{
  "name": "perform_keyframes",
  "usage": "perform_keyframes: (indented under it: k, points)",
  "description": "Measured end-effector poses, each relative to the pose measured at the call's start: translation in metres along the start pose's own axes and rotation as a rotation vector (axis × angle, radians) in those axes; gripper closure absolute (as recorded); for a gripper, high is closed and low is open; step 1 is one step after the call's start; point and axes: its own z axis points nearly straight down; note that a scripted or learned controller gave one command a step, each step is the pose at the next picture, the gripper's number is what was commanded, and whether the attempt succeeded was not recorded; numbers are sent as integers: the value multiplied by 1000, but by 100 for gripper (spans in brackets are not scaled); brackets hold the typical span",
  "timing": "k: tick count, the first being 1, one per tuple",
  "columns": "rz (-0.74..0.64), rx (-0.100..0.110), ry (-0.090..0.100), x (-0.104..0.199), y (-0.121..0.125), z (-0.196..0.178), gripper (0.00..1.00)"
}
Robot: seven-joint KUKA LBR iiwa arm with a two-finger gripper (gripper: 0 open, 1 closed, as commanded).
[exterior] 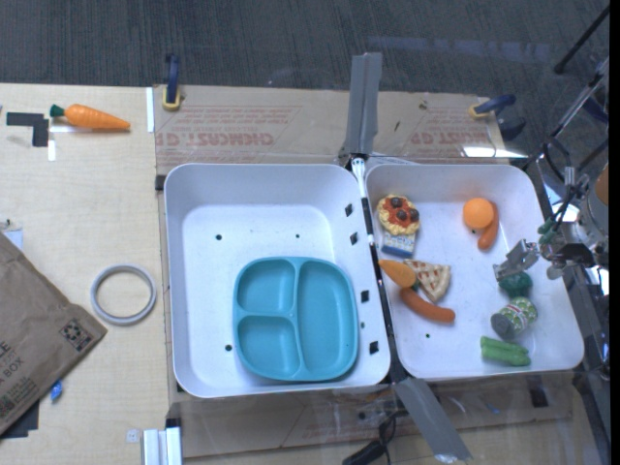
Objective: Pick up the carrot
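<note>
An orange carrot [395, 272] lies in the right bin [455, 177] near its left wall, its tip tucked against a pizza slice [433, 279]. A second carrot with a green top [90, 117] rests on the bench at the far left, outside both bins. My gripper [520, 258] hangs low at the right bin's right side, just above a dark green toy [516, 283] and well to the right of the bin's carrot. Nothing shows in its grasp.
The right bin also holds a fruit tart [398, 214], an orange ball [478, 212], a red sausage [428, 307], a small can [513, 318] and a green pod [505, 351]. A teal divided plate [295, 319] sits in the left bin [194, 260]. A tape ring [123, 293] lies on the bench.
</note>
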Motion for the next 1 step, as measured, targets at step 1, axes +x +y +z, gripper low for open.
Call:
perform_keyframes:
  k: [1]
  points:
    - [0, 0, 0, 0, 1, -8, 100]
